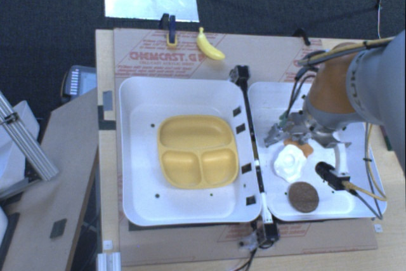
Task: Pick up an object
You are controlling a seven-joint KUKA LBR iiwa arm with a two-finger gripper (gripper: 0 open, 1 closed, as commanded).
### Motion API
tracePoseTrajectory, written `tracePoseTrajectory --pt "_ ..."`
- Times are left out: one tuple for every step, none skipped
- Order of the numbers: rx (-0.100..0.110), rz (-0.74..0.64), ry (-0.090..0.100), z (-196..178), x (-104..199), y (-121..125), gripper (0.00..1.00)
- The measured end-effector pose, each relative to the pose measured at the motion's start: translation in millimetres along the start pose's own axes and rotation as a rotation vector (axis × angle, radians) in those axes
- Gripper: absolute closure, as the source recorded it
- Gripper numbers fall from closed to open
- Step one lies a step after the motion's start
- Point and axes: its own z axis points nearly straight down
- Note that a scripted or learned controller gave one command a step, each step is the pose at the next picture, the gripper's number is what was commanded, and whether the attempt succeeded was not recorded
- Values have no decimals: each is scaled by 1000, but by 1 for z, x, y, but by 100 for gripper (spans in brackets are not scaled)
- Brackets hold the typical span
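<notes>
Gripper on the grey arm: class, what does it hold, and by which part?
It cannot be told: the gripper hangs above the white fried-egg toy, its grasp obscured.

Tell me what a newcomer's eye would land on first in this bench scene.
The yellow divided tray stands out first, lying in the middle of the left bin. Next comes the grey and orange arm, reaching from the right over the right bin, above a white fried-egg toy and a brown round cookie. A yellow banana lies outside the bins, on the board behind them.
</notes>
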Motion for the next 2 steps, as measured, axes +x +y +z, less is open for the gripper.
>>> tracePoseTrajectory --pt "-5 1 -2 -13 -1 2 100" --pt "-5 1 -1 -75 -7 0 100"
